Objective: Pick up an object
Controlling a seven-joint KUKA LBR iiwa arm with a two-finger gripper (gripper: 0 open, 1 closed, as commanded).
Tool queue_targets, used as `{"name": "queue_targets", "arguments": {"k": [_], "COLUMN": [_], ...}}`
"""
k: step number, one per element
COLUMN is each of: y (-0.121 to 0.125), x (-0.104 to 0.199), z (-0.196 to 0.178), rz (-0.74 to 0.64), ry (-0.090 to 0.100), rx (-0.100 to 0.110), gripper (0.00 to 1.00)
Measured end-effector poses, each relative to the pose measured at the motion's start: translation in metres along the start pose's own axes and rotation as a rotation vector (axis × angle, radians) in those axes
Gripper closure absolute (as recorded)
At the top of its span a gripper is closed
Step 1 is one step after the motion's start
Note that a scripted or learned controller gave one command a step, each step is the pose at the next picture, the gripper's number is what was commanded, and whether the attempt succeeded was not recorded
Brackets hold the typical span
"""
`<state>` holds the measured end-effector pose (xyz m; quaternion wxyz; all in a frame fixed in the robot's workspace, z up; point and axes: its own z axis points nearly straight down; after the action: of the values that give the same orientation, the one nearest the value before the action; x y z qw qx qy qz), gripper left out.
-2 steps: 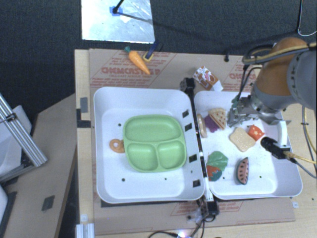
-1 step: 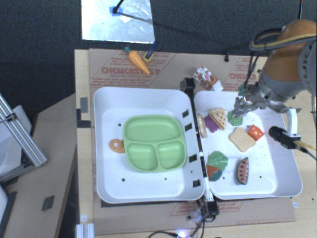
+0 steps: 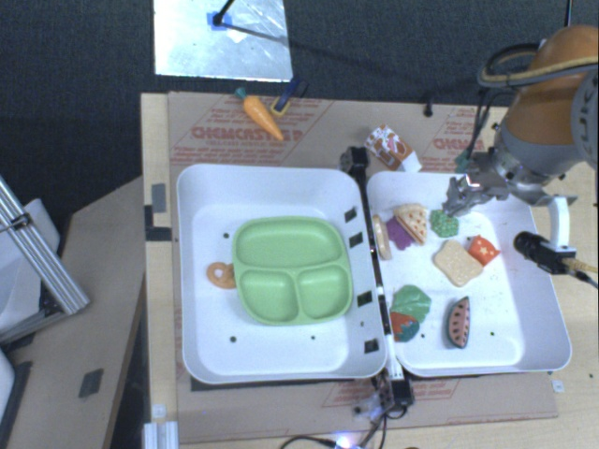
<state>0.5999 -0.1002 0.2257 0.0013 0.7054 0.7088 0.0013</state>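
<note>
While grey two-finger gripper (image 3: pixel 460 197) hangs near far edge of right white bin (image 3: pixel 547 330), small round green toy food piece (image 3: pixel 444 224) lies just beneath. Piece looks light, stiff, slick; pinch across its width. Gripper state: cannot tell.

Claw (image 3: pixel 458 201) hovering in right bin (image 3: pixel 543 344), far end; round piece (image 3: pixel 444 224) just beneath it, toast (image 3: pixel 457 263) nearer the camera, divided tray (image 3: pixel 290 269) sitting in left bin (image 3: pixel 201 251), well left
</note>
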Motion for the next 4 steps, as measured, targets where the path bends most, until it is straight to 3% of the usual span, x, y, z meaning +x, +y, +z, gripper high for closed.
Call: {"name": "queue_targets", "arguments": {"k": [1,2,4], "y": [0.028,0.04,0.042], "x": [0.044,0.102,0.124], "z": [0.001,-0.008,-0.006], "rz": [-0.005,-0.005,0.0], "ry": [0.001,0.002,0.0], "rx": [0.0,0.0,0.001], "gripper": [1.0,1.0,1.0]}}
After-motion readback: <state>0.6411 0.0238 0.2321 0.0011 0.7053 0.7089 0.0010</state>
